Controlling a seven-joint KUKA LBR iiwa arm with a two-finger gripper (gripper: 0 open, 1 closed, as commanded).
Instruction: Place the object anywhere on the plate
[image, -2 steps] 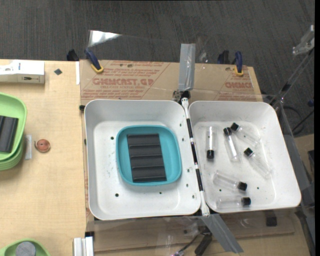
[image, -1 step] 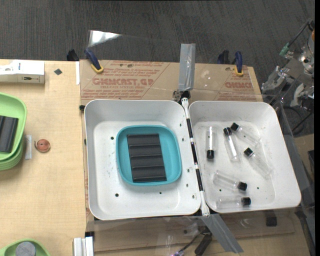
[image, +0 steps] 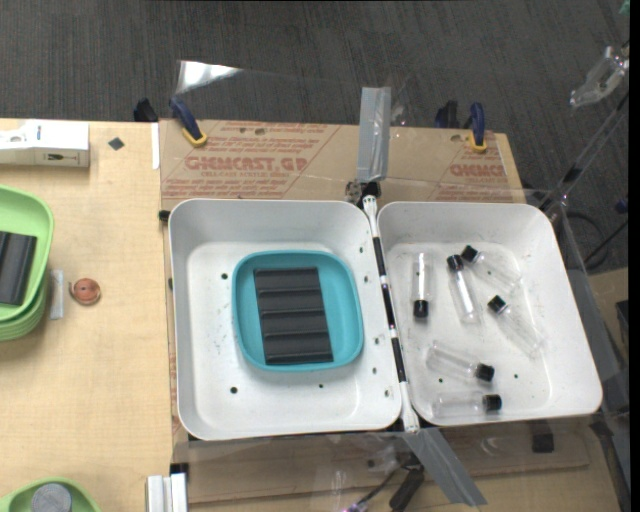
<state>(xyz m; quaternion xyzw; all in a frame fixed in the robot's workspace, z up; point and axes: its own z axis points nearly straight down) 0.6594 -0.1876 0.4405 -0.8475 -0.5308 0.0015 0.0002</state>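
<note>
Teal plate (image: 346, 300), left bin (image: 200, 400), carries a black ridged block (image: 292, 315). Your capped vials (image: 462, 292) lie in the right bin (image: 562, 385); claw state: cannot tell.

**Teal plate in left bin, clear vials in right**

Sits flat in the middle of the left bin (image: 200, 400): a teal, rounded-square plate (image: 247, 345) carrying a dark ribbed insert (image: 292, 315). Lie scattered across the right bin (image: 570, 330): six or so clear vials with black caps, among them one upright-looking vial (image: 420, 285) near the divider, another (image: 461, 286) beside it, and one (image: 459, 361) lower down.
</note>
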